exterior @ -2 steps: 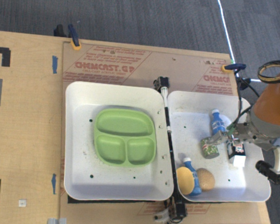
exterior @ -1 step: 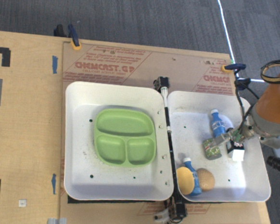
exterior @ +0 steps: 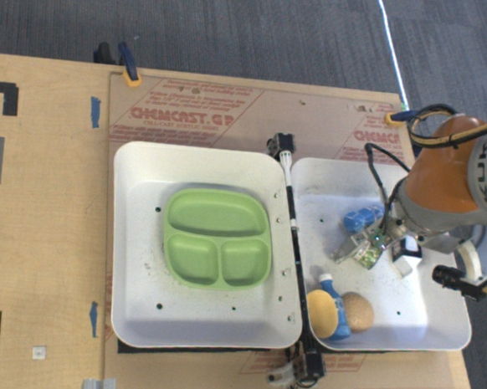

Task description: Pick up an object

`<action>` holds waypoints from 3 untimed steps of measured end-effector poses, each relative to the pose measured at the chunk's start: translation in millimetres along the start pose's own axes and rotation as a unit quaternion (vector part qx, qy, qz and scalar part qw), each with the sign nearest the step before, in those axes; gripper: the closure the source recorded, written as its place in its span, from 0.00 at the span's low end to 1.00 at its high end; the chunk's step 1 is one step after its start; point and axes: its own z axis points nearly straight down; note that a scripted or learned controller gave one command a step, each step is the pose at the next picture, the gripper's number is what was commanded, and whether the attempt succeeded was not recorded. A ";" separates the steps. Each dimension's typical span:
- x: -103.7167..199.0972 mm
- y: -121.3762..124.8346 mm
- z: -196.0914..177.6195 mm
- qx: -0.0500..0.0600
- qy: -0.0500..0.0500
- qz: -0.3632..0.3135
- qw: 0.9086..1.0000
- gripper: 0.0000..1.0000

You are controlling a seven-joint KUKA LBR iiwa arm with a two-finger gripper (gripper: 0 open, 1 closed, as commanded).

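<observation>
So the arm comes in from the right and hangs over the right bin, orange band up top and the tool pointing down toward the middle of that bin. Honestly can't tell how the tool is set, the wrist and some cables cover most of it, and there's a greenish bit right at its tip that I can't make out. Just left of the tool, touching or nearly so, sits a small blue object. Further toward the near edge of the same bin there's a little cluster: a yellow rounded thing, a tan ball-like thing just beside it, and another blue piece wedged between and partly under them. All of that lies on the bin floor, nothing lifted. The left bin has a green divided plate lying flat in its middle, one long compartment at the far side and two smaller ones nearer. Both bins rest side by side on a sheet of cardboard on the wooden tabletop.
</observation>
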 end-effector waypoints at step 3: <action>35.6 0.0 -0.3 0.000 0.000 -0.012 1.000 0.00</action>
